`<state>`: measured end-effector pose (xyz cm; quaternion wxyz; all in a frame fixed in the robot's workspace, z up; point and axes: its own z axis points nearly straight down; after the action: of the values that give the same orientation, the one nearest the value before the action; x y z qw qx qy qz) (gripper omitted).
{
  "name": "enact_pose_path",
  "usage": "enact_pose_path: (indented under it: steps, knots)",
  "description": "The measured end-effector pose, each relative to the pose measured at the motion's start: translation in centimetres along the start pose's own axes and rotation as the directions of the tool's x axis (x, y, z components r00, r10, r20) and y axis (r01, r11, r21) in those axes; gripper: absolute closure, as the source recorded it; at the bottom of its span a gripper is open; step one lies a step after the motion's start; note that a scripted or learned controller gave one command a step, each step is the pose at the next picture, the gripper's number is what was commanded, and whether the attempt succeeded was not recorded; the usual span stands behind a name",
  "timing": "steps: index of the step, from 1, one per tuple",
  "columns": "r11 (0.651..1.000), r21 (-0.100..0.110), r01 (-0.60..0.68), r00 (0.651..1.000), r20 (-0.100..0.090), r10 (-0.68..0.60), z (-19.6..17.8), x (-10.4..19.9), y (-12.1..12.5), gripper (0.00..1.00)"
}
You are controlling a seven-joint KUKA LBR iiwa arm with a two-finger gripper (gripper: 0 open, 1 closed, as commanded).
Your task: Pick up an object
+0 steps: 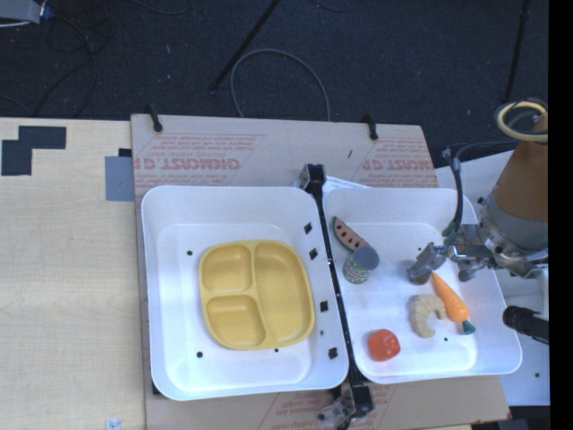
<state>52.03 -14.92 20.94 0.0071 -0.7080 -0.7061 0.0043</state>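
The right bin (488, 358) holds several small things. A watermelon slice (348, 235) lies near its left wall, and a small grey-blue can (360, 263) stands just below it. An orange carrot (450, 298) lies tilted at the right, with a pale croissant-shaped piece (425, 314) to its left. A red tomato (384, 344) sits near the front. My gripper (423, 266) hangs low over the middle of this bin, just above and left of the carrot's top end. Nothing is visibly held in it.
The left bin (166, 240) holds a yellow divided plate (255, 292). A black divider (324, 267) runs between the two bins. The arm's orange band and grey wrist (519, 204) stand over the right bin's right wall. Cables hang behind the bench.
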Motion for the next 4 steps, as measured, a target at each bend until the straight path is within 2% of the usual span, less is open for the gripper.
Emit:
enact_pose_path:
  steps: [1, 2, 3, 4]
  knots:
    - [1.000, -0.011, 0.003, 1.000, 0.002, -0.003, -0.6, 0.0, 0.2, 0.00]
    - [1.000, -0.007, 0.003, 1.000, 0.001, -0.003, 4.0, 0.6, 0.5, 0.00]
    - [1.000, -0.008, 0.003, 1.000, 0.001, -0.003, 10.3, 0.9, 1.1, 0.00]
    - [1.000, -0.011, 0.002, 1.000, 0.002, -0.002, 12.3, 0.9, 1.1, 0.00]
